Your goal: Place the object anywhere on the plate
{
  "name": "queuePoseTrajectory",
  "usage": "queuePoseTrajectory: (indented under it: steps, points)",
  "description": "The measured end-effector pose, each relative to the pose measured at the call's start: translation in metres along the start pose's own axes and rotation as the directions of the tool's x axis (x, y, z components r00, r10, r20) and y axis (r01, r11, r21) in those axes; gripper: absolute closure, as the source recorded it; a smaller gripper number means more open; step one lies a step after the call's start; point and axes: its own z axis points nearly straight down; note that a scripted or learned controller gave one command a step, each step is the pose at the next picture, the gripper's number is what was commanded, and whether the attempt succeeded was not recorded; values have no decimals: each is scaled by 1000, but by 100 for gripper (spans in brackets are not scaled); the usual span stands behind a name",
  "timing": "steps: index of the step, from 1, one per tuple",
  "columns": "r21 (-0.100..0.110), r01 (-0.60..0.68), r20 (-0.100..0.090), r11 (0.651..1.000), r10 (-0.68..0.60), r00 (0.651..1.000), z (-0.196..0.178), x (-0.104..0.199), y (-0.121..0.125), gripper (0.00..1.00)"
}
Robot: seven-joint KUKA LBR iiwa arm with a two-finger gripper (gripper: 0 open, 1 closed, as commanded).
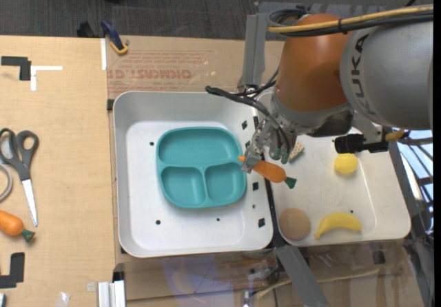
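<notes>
1. Grey arm (386, 71) looms largest; its hand (265, 154) grips the carrot (269, 171) by one end, just right of the teal plate (200, 168).
2. Risk: smooth tapered plastic, pinched off-centre, may swing or slip, dropping onto the bin divider instead.
3. Plate: glossy, moulded, three compartments, raised rims.

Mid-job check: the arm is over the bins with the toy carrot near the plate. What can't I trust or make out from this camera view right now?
- Gripper: blurred and shadowed under the wrist, so its grip on the carrot can't be confirmed.
- Carrot height: the slanted view doesn't show whether it touches the bin divider.
- Right bin: its back part is hidden by the arm.
- Small pale object beside the gripper: too covered to identify.
- Plate: fully visible.
</notes>
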Motion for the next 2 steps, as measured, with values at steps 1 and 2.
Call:
queuePoseTrajectory:
  steps: [1, 2]
  points:
    - [-6, -17, 11, 1000, 17, 1000, -85, 64, 43, 100]
    - [-5, -17, 11, 1000, 17, 1000, -85, 64, 42, 0]
